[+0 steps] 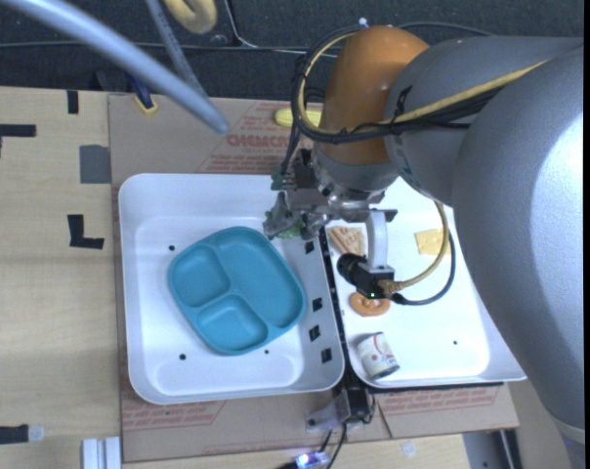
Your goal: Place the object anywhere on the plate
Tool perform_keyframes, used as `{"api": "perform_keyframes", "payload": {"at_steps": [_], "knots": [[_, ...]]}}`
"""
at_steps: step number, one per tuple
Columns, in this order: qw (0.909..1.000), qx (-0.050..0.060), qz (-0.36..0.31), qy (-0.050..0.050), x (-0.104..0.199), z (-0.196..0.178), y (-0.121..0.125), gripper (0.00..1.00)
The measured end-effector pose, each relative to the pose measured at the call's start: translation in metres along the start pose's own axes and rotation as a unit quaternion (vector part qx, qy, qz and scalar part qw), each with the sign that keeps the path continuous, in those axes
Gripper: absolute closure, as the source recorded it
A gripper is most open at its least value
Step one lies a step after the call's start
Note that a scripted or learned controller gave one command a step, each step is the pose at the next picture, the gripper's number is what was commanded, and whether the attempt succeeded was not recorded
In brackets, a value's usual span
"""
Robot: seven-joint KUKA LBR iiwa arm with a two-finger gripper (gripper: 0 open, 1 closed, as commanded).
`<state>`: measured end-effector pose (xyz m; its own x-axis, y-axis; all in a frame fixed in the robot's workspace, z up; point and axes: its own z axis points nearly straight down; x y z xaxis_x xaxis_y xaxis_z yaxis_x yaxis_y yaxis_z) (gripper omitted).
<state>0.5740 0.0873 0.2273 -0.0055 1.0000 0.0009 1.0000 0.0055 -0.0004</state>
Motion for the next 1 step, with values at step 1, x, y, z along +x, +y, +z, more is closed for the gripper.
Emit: {"api": "perform_keyframes", "payload": {"at_steps": [1], "knots": [[1.0000, 0.000, 0.000, 0.000, 0.0496, 0.0093, 0.0189, 1.00]]}}
